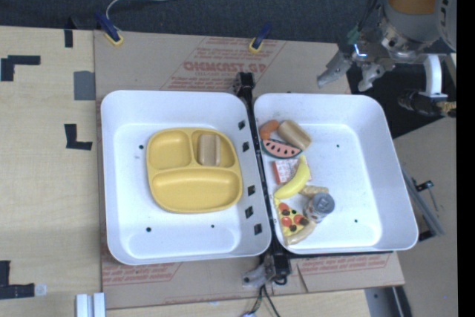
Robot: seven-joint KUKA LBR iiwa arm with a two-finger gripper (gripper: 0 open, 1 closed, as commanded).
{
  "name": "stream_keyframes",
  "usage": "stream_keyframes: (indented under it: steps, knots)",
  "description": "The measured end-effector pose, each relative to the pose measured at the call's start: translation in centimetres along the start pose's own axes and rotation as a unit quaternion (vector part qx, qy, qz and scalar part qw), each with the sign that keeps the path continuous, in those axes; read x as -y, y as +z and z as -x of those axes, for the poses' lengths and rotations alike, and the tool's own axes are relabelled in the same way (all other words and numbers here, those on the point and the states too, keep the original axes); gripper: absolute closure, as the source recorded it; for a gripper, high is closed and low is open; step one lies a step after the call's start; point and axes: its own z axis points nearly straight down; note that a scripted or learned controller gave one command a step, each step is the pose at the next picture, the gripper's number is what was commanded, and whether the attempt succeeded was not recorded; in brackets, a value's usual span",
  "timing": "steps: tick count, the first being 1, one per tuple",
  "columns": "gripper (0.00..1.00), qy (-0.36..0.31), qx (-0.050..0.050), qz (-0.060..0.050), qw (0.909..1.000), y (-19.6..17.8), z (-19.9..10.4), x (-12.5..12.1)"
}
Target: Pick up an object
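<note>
Brown cardboard (215, 63) printed "CHEMCAST GP" in red lay under both white bins (119, 159). Above the right bin's far corner the gripper (349, 76) hung spread, holding nothing; toy food (293, 174) clustered along that bin's left wall.

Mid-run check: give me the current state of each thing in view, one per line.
hand: open, raised beyond right bin's far rim, holding nothing
yellow tray: flat in left bin
bread piece: lying in tray's small compartment
banana: lying in right bin
watermelon slice: beside banana
pizza slice: flat, near corner
</note>
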Motion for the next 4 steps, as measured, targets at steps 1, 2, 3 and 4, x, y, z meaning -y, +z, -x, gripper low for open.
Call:
stream_keyframes:
  steps: [1,2,3,4]
  knots:
    - [0.00,0.000,-0.001,-0.002,1.0000,13.9,-0.2,-0.7]
    - [0.00,0.000,0.000,0.002,1.0000,19.5,-1.0,-0.9]
    - [1.00,-0.001,0.000,0.005,1.0000,18.2,-1.0,-1.1]
    - [0.00,-0.001,0.000,0.005,1.0000,18.2,-1.0,-1.1]
